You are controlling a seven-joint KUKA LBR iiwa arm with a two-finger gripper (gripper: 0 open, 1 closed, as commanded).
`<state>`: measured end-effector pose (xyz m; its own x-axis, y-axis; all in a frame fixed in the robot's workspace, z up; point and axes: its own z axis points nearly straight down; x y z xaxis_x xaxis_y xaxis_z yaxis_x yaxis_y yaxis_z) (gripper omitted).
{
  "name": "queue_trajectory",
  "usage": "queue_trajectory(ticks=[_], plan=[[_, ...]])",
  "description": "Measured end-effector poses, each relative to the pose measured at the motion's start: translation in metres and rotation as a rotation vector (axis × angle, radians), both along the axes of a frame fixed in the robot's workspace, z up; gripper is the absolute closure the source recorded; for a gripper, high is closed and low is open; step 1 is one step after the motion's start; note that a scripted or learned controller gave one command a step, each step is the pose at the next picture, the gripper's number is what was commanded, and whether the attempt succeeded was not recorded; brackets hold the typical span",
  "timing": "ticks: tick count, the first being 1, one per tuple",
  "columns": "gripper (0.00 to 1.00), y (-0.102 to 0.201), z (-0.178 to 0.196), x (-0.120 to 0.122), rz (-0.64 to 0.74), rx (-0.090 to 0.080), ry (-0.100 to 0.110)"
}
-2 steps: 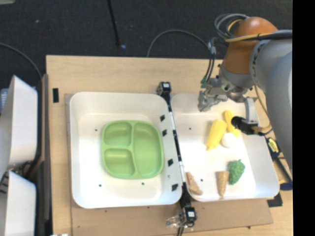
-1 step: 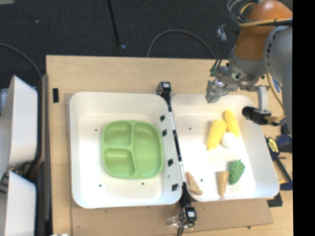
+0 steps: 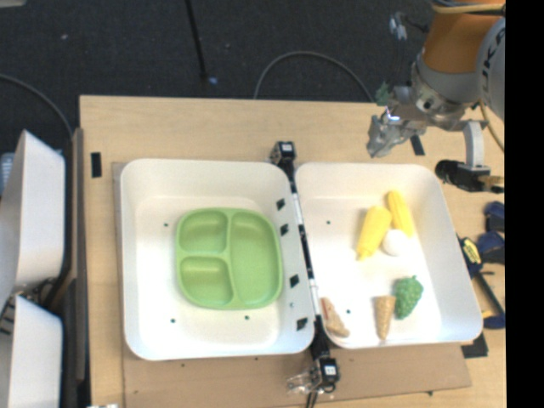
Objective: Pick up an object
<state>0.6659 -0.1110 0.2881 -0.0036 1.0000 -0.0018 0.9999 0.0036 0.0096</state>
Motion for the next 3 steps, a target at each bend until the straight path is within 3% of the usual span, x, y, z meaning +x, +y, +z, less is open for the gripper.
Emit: queue_trajectory(ticks=[3], plan=[[1.0, 0.152, -0.034, -0.017, 0.001, 0.001, 0.01]])
